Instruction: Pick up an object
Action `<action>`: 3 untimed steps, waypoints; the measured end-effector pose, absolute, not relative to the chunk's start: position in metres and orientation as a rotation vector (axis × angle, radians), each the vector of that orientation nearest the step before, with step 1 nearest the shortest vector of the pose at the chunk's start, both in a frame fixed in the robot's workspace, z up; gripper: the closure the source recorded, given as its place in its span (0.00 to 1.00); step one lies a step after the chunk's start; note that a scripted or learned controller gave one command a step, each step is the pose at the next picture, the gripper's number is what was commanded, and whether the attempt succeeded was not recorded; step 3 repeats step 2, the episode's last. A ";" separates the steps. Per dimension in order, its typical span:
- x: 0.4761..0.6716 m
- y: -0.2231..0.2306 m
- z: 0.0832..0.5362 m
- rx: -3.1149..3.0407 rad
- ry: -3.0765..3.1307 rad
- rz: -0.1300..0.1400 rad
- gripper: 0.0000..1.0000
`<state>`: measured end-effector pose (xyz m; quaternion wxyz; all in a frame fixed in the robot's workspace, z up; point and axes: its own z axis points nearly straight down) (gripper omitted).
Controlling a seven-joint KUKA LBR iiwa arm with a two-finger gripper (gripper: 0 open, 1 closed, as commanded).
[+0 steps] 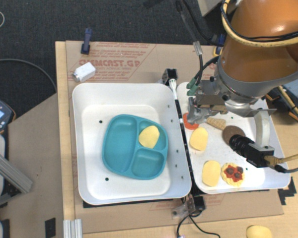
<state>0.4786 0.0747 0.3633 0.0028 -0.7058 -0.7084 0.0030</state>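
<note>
My gripper (194,113) hangs low over the far left part of the right bin (275,180), close to the divider. Just beneath it lies a small orange-red piece (189,124), partly hidden. A tan cone-shaped piece (217,123) and a brown round piece (233,131) lie just to its right. Nearer the front lie a yellow piece (198,139), a second yellow piece (211,173) and a small pizza toy (233,174). The arm covers the back of this bin.
The left bin (84,133) holds a blue divided tray (120,148) with a yellow piece (149,136) in its upper right compartment. A white curved item (261,128) lies at the right bin's right side. A small white block (84,72) lies on the cardboard behind the bins.
</note>
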 end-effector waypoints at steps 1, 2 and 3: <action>0.480 0.128 0.460 -2.218 -2.233 -0.019 1.00; 0.480 0.125 0.465 -2.222 -2.225 -0.006 1.00; 0.480 0.125 0.465 -2.222 -2.225 -0.006 1.00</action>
